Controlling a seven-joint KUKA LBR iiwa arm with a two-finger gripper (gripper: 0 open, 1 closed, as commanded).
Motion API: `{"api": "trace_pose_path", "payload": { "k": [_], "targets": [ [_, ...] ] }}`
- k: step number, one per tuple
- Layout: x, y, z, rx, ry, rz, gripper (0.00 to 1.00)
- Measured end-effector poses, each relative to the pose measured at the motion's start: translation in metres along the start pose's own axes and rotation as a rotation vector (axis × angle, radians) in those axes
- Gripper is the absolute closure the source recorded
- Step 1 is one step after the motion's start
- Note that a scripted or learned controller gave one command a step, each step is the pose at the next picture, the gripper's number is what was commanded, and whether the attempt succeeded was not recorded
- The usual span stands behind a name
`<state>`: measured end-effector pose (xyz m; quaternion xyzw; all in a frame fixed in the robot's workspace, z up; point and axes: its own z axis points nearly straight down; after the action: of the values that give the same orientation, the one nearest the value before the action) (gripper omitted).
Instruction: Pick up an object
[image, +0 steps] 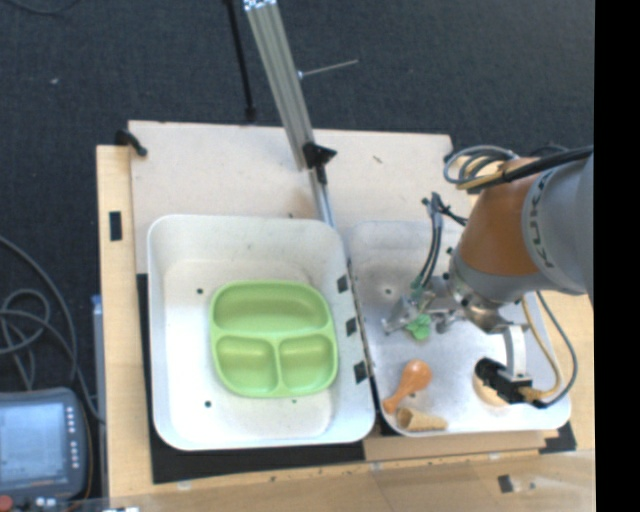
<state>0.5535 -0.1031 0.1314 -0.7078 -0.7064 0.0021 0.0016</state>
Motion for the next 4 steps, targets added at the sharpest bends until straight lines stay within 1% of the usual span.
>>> {"api": "trace_pose_path", "payload": {
  "k": [1,2,3,4],
  "targets": [
    [-0.001,0.002,-0.015,-0.009,0.0,0.006,1.0],
    [-0.005,0.011,-0.077,-0.014,-0.001,-0.005,1.0],
    [-0.006,0.012,-0.082,-0.007,0.0,-0.005,1.0],
    [0.045,0.025,-0.097,-0.008,0.002,-0.009,1.0]
  ]
}}
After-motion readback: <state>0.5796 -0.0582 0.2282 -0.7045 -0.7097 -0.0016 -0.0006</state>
